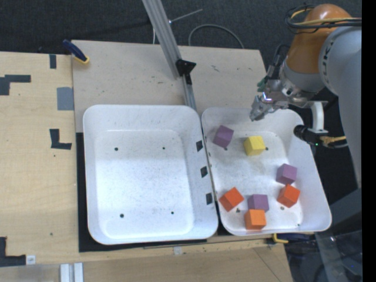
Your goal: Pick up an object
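Camera view: hand point(258, 114) hangs at the right bin's point(311, 163) far edge — grip state unreadable — 7 cubes inside, yellow cube point(254, 145) nearest.

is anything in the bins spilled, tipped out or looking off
Nothing stands out. All seven blocks lie inside the right bin: a yellow block, three purple and three orange, none on the rim or bench. The left bin sits flat beside it. The tool hovers over the right bin's far edge.
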`<control>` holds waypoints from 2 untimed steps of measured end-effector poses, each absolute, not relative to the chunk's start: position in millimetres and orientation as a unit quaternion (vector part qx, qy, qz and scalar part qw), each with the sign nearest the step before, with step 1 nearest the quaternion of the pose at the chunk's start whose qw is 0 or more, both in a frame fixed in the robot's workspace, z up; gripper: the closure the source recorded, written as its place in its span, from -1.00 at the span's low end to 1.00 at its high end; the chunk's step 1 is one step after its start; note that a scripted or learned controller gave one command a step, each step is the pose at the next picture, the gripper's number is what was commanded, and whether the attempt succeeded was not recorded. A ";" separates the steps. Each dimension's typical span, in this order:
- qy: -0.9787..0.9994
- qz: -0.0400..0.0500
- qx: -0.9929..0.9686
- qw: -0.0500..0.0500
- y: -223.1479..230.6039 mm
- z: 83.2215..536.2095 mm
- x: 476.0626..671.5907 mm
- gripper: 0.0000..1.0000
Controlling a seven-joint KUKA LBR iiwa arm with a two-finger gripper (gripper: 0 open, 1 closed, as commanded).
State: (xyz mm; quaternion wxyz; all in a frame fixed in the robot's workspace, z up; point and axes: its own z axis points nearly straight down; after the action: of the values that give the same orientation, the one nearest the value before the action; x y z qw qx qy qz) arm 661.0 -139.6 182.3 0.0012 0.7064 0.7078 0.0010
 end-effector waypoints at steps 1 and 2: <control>0.708 0.001 0.706 0.002 -139.1 235.8 662.1 1.00; 0.709 0.000 0.705 -0.001 -91.4 228.0 658.5 1.00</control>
State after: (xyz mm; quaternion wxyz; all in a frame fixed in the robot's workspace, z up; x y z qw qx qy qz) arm 658.5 -91.4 228.0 -0.0010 0.7053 0.7089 -0.0004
